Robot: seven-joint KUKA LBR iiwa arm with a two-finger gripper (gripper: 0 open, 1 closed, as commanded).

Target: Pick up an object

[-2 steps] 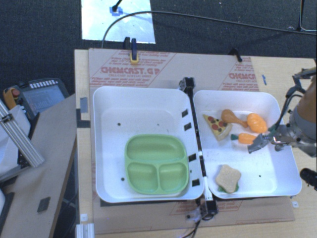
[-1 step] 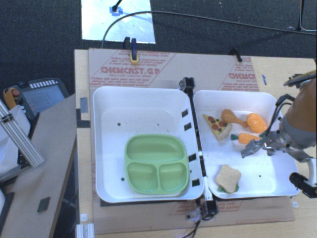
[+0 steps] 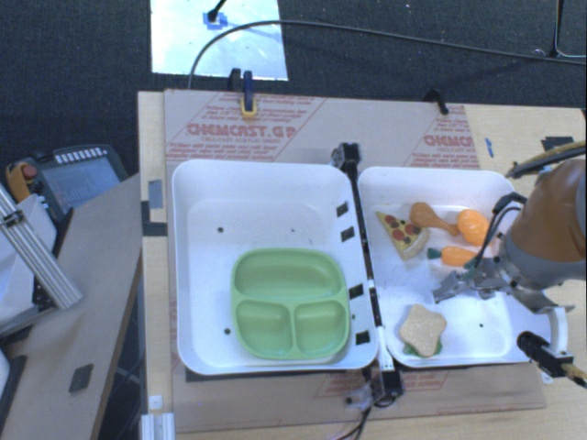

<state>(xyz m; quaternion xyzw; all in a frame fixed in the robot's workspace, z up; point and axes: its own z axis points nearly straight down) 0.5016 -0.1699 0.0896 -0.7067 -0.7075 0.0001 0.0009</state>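
Observation:
The right bin (image 3: 486,342) holds several toy foods. A pizza slice (image 3: 401,231), a brown drumstick (image 3: 433,216) and an orange ball (image 3: 473,225) lie near the bin's back, with an orange carrot (image 3: 456,256) just in front of them. A sandwich (image 3: 423,330) lies at the bin's front left. My gripper (image 3: 447,289) reaches in from the right and sits low over the bin floor, just below the carrot and above the sandwich. Its tip points left. I see nothing held in it.
The left bin (image 3: 197,246) holds a green divided plate (image 3: 291,302) at its front. A black divider with clips (image 3: 359,246) runs between the two bins. The arm's orange band (image 3: 555,214) hangs over the right bin's right side.

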